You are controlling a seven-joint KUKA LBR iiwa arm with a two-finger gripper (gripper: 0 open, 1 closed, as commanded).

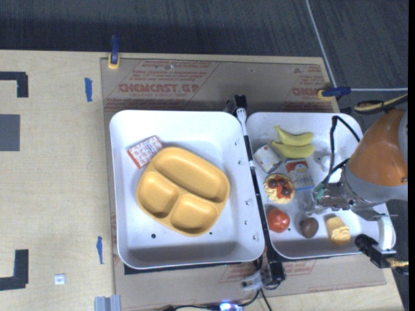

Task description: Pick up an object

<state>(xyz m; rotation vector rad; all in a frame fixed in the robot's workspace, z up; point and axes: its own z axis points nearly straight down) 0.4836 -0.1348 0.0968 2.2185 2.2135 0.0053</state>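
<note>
Objects for picking sit in the right bin [389,229]: bananas [293,142], a tomato [278,220], a small tart [279,186], a brown lump [308,226] and a yellow piece [337,229]. The gripper [326,198] hangs low among them; its state I cannot tell. This looks like the approach step: next it must settle on 1 item. The left bin [123,173] holds a yellow tray [183,190] and a card [144,150].

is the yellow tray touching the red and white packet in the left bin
Touching: the camera view shows the yellow tray overlapping the red-and-white packet at its lower right corner.
</note>
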